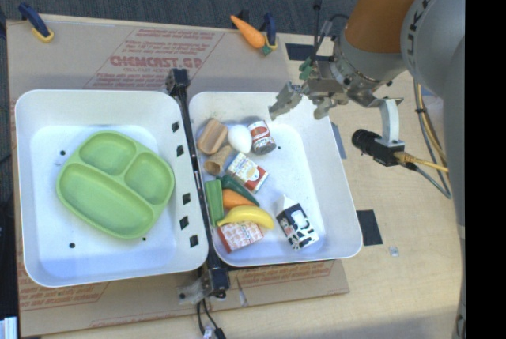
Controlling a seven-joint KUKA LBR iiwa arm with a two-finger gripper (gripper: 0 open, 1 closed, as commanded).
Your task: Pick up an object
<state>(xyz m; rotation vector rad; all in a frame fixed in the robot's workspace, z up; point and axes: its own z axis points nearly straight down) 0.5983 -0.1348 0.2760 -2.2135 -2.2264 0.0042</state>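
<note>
Camera view: my jaws hang parted and empty; the can (pixel 262 137) just below them looks rigid, light, slippery — grip across its sides.

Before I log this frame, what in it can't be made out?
- Gripper: blurred over the right bin's far rim; finger state unreadable.
- Labels on the can and cartons: too small to read.
- Green item beside the banana: partly covered by neighbours, identity unclear.
- Arm: cut off by the top edge.
</note>
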